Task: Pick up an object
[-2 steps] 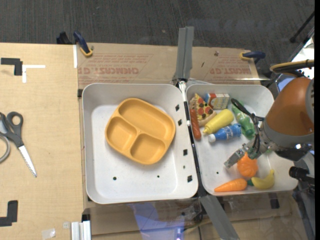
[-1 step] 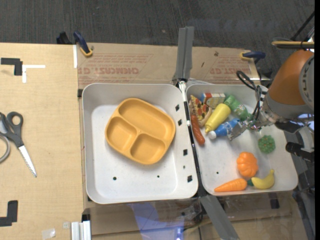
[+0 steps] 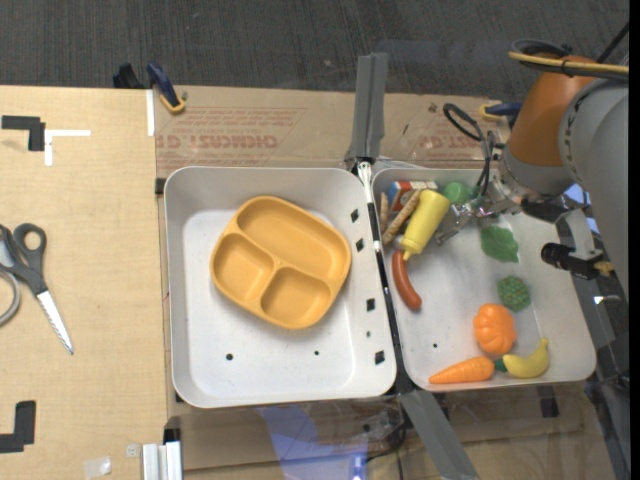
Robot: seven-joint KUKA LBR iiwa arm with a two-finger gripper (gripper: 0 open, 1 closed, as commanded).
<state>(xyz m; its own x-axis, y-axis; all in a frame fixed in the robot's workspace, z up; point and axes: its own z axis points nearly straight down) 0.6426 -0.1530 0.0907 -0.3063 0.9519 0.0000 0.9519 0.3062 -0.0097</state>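
The right bin (image 3: 452, 308) holds toy foods. A yellow bottle (image 3: 424, 219) lies tilted at its far left, next to a bundle of tan sticks (image 3: 398, 208). Below them lies a red sausage (image 3: 405, 281). A green leafy piece (image 3: 499, 243), a dark green round piece (image 3: 513, 291), an orange pumpkin (image 3: 494, 329), a carrot (image 3: 462, 371) and a banana (image 3: 527, 362) fill the right and near side. My gripper (image 3: 466, 213) sits low in the bin's far part, just right of the yellow bottle and left of the leafy piece. I see nothing lifted.
The left bin (image 3: 200, 348) holds a yellow divided plate (image 3: 280, 261). A small green object (image 3: 455, 190) lies at the right bin's far wall. Scissors (image 3: 35, 278) rest on the wooden bench at left. The arm's orange band (image 3: 545, 118) rises over the right bin's far right corner.
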